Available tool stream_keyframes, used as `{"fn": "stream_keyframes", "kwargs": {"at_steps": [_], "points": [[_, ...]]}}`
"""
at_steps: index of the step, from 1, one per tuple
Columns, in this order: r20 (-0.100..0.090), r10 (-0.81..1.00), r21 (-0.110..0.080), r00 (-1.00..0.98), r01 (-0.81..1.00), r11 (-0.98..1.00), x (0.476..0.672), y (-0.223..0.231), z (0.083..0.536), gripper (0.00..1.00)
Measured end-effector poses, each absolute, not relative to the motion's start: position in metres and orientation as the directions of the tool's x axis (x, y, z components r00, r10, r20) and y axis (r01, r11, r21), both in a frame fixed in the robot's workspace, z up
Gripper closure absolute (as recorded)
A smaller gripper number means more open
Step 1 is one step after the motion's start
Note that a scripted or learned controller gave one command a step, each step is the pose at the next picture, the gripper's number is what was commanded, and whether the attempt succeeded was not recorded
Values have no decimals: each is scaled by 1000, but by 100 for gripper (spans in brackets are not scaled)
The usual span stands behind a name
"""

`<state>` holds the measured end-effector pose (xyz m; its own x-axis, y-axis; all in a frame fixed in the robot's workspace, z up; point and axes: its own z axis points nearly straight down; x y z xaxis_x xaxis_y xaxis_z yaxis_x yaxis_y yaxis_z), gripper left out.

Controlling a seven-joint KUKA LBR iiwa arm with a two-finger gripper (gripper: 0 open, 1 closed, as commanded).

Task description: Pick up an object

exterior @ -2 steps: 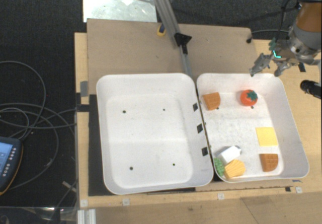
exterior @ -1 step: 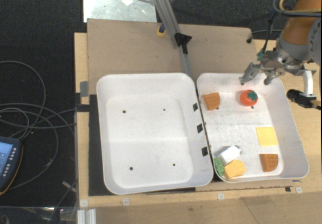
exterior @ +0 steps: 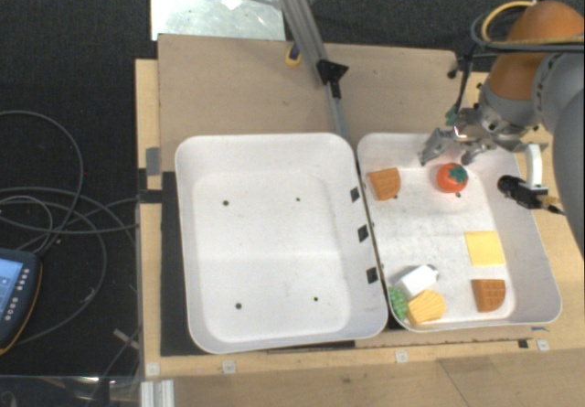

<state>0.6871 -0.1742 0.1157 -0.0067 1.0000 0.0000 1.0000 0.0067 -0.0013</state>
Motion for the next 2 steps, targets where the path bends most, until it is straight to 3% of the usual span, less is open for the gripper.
{"fn": "stream_keyframes", "kwargs": {"at_steps": [1,2], "points": [[-1,1000,-3,-6,1000,6,687,-174,90,0],[-3,1000,2,-10,1000,10,689,-174,103,100]]}}
